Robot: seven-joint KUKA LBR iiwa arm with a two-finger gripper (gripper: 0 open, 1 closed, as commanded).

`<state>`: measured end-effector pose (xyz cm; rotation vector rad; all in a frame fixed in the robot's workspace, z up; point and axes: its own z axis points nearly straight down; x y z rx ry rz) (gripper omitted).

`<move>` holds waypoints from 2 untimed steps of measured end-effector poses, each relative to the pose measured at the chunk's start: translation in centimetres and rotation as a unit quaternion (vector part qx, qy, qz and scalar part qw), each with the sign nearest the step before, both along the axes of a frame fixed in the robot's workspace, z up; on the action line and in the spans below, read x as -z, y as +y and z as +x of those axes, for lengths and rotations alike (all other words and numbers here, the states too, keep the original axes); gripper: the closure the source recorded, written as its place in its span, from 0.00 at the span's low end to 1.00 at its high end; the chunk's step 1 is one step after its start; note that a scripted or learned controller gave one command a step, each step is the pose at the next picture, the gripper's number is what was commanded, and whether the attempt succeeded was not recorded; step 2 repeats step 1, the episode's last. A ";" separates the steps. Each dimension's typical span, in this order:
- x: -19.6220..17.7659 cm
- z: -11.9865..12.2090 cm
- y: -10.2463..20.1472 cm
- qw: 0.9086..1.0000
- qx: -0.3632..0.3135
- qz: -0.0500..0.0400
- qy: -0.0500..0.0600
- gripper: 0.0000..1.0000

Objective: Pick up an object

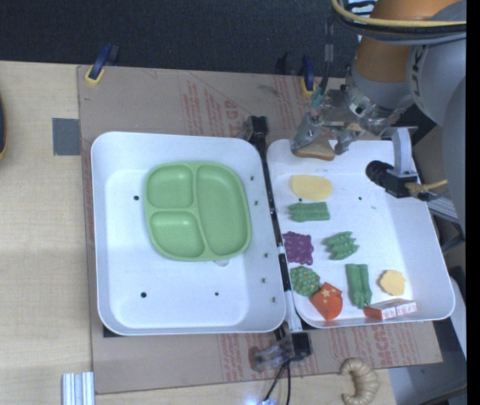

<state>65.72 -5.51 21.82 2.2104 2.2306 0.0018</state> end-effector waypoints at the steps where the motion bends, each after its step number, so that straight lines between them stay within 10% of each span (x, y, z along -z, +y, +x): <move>1: 0.0 -3.9 2.1 1.000 0.001 0.000 0.005 1.00; 2: 0.0 -3.9 2.1 1.000 0.001 0.000 0.005 1.00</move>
